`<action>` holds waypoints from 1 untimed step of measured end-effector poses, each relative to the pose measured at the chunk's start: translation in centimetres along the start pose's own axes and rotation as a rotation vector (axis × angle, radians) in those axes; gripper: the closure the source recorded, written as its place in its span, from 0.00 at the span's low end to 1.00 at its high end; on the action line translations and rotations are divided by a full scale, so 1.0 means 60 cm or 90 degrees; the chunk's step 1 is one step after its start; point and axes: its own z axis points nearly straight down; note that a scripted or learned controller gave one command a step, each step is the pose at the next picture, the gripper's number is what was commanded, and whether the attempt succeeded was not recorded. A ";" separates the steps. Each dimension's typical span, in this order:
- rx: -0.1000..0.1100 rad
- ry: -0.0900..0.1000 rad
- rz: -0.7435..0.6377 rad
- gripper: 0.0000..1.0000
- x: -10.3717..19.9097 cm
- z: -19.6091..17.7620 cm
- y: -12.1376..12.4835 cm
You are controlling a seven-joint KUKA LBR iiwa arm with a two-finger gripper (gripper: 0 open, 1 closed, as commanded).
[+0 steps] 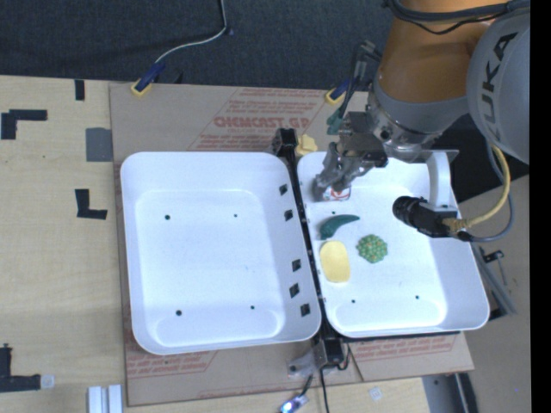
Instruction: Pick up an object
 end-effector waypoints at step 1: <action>-0.025 0.000 0.002 1.00 -0.015 -0.287 0.013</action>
